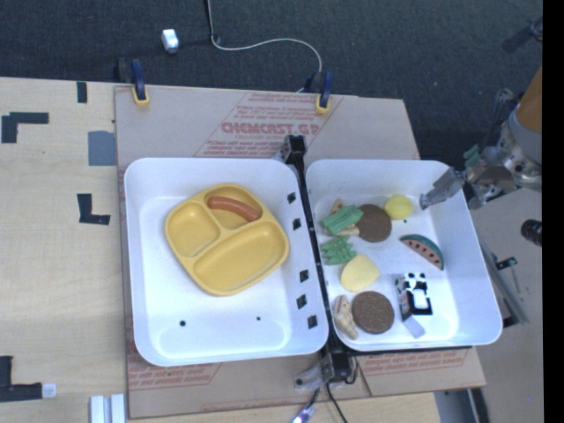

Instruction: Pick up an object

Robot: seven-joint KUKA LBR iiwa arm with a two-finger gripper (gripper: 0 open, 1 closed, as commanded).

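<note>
We judge the task barely begun: nothing is lifted. Our gripper (pixel 441 192) hangs over the right bin's (pixel 476 276) far right rim, apart from every toy; how wide it stands we cannot tell. The candidates all lie in that bin: a yellow lemon (pixel 399 206) nearest the gripper, a watermelon slice (pixel 423 250), two brown cookies (pixel 374 223), green pieces (pixel 340 220). The left bin (pixel 141 263) holds a yellow divided plate (pixel 227 241) with a hot dog (pixel 233 207). Descent, closing and lifting remain. Red lettering on the cardboard sheet (pixel 264 130) at the desk's far edge seems to read "CHEMCAST GP".
</note>
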